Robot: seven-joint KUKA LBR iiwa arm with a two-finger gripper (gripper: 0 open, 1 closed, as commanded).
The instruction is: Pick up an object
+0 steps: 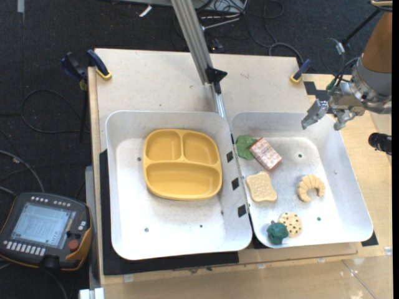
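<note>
Yellow plastic divided tray [182, 164], three compartments, sits in left shallow white bin [124, 229]. Grey handheld control pendant with lit screen and red button [43, 229] lies on dark floor at lower left, cable trailing. Blue-and-yellow clamps [100, 65] grip the pale bench board's [156, 80] back corners; slanted aluminium bar [190, 27] crosses above, cables [230, 5] tangled behind.

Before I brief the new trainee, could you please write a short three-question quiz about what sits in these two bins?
1. True or false: the yellow tray lies in the right bin.
2. Which item is nearest the end effector? A) croissant B) pink box C) broccoli
3. Fill in: the cookie touches the ____.

Key: 1 false, left bin; 2 B; 3 broccoli.
</note>
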